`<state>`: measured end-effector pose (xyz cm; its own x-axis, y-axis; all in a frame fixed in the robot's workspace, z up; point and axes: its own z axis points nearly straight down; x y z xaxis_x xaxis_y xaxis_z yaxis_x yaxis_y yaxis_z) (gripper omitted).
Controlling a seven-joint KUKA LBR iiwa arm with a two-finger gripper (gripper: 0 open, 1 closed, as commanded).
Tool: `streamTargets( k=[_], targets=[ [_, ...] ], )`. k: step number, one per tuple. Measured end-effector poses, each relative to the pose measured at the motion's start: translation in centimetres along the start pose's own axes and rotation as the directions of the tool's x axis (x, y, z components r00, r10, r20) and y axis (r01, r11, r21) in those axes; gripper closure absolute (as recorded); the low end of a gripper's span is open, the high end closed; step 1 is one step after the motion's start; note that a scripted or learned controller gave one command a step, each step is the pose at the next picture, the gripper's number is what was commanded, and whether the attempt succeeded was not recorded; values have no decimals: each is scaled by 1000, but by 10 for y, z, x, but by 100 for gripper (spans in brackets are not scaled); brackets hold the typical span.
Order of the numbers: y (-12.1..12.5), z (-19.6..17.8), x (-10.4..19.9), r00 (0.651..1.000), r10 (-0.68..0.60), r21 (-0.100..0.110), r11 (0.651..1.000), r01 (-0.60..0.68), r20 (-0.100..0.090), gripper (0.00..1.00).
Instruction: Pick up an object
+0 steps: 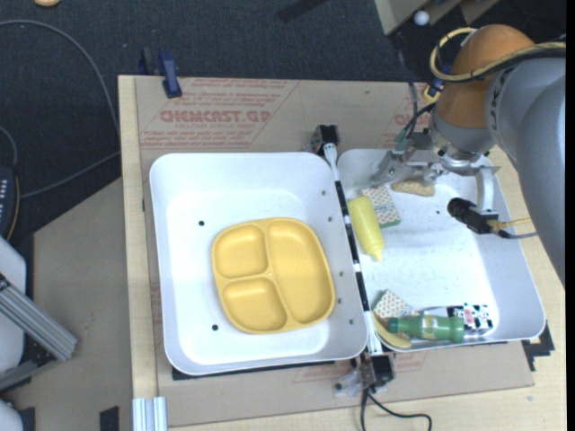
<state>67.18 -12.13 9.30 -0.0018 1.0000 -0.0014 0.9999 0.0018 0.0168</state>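
camera view: the grey arm with its orange band reaches in from three o'clock, and its two-finger gripper (415, 171) hangs over the twelve o'clock end of the right shallow white bin (503, 277). whether its tool is spread or pressed together i cannot tell.

just beneath it lies a small tan, bread-like piece (415, 187), likely light and crumbly, best nipped across its narrow width. at nine o'clock from it, by the bin's left wall, lies a yellow plastic squeeze bottle (366, 226), smooth, probably slippery, better taken mid-body. the left white bin (180, 196) bears a yellow three-compartment plastic tray (272, 274).
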Motion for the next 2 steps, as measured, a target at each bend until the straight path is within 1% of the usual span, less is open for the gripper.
streamTargets(
  k=[1, 2],
  targets=[
    [-4, -64, -13, 1000, 2, 14, 1000, -2, 0, 0],
    [-3, -4, 12, 1000, 1, 11, 1000, -1, 0, 0]
  ],
)
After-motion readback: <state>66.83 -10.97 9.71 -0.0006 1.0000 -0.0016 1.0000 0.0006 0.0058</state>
